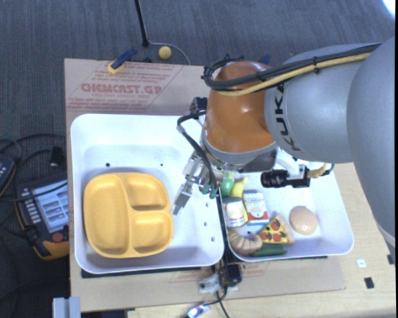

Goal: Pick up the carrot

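Arm (298, 105) over the two bins on the desk (358, 257)

Left bin (119, 134) holds a yellow tray (126, 212); right bin (331, 240) holds toy food; jaws (186, 194) hang above the left bin, seemingly released, gripping nothing; the carrot cannot be picked out, perhaps hidden.

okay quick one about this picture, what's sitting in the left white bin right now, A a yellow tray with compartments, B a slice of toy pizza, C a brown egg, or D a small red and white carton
A: the yellow tray, split into compartments, lies in the left bin; the pizza slice, egg and carton all lie in the right bin.
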Action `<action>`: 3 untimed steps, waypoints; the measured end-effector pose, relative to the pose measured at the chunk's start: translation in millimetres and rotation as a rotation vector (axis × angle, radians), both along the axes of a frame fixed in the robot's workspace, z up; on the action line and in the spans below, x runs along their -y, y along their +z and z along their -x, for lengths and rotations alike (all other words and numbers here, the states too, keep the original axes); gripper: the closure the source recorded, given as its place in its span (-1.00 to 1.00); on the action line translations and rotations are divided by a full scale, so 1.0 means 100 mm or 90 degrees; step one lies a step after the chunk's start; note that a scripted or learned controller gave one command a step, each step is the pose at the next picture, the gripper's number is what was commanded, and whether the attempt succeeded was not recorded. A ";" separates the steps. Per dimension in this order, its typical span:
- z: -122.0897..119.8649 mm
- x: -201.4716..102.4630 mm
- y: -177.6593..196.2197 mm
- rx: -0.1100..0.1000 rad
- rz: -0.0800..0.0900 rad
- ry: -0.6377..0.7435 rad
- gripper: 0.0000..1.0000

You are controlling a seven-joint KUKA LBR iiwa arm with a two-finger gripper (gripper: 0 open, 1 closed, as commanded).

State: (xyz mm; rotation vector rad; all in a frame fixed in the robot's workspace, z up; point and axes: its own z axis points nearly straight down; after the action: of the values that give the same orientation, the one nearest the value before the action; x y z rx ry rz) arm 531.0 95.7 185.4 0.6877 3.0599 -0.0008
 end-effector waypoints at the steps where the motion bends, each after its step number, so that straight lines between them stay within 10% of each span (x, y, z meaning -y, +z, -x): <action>1: -0.52 0.90 -0.02 -0.001 0.001 -0.094 -1.00; 2: 0.50 -0.09 -0.03 -0.008 -0.004 -0.030 -1.00; 3: -0.40 -0.10 -0.93 -0.020 0.001 -0.168 -1.00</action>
State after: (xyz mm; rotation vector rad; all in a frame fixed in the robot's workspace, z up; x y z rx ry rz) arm 570.5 105.2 92.1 1.0951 2.9718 -0.0154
